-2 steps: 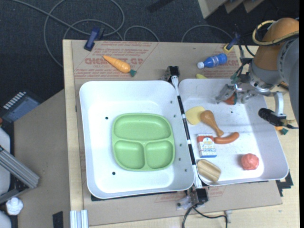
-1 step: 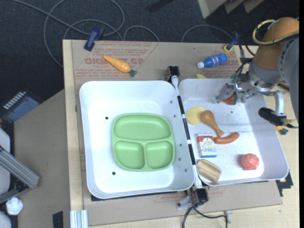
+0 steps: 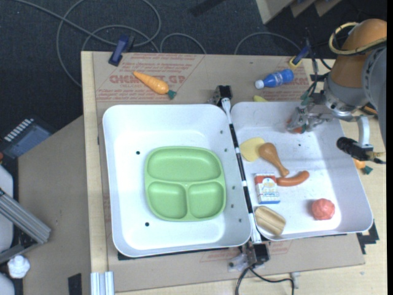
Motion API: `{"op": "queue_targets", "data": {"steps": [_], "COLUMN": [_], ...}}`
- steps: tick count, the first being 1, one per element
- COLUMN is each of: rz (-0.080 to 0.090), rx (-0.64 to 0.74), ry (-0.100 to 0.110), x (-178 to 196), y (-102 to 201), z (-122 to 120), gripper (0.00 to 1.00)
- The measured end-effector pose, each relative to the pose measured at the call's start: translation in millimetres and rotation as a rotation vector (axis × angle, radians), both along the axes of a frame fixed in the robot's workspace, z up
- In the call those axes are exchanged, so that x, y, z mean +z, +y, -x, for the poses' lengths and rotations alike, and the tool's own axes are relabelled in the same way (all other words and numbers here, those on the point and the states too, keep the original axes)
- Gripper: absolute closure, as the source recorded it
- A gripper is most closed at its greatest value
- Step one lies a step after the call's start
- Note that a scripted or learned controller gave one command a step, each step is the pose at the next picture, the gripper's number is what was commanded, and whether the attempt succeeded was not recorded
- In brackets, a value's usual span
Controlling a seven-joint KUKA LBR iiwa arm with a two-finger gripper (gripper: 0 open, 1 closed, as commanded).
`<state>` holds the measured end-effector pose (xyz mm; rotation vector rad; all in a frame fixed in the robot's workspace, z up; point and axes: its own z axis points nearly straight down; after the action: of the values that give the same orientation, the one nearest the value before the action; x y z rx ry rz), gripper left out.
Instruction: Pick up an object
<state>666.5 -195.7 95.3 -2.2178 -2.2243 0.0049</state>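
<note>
In the right bin (image 3: 344,223) lie a pale yellow round piece (image 3: 250,148), a brown drumstick (image 3: 273,157), an orange-red sausage (image 3: 293,178), a small red and white carton (image 3: 267,188), a bread roll (image 3: 269,220) at the near rim and a red ball-like fruit (image 3: 322,209). My gripper (image 3: 301,121) hangs low over the far part of this bin, above the drumstick and apart from it. Something small and reddish shows at its tips, too blurred to name.
The left bin (image 3: 123,134) holds a green divided plate (image 3: 184,183). On the bench beyond the bins lie a toy carrot (image 3: 153,82), a blue bottle (image 3: 275,78) and a blue clip (image 3: 120,50). The arm (image 3: 353,66) enters over the right bin's far right corner.
</note>
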Motion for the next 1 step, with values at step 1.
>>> {"op": "queue_targets", "data": {"steps": [1], "rz": [-0.003], "rx": [-0.001], "ry": [0.007], "x": [-9.6], "y": [55.8], "z": [2.5], "gripper": [1.0]}}
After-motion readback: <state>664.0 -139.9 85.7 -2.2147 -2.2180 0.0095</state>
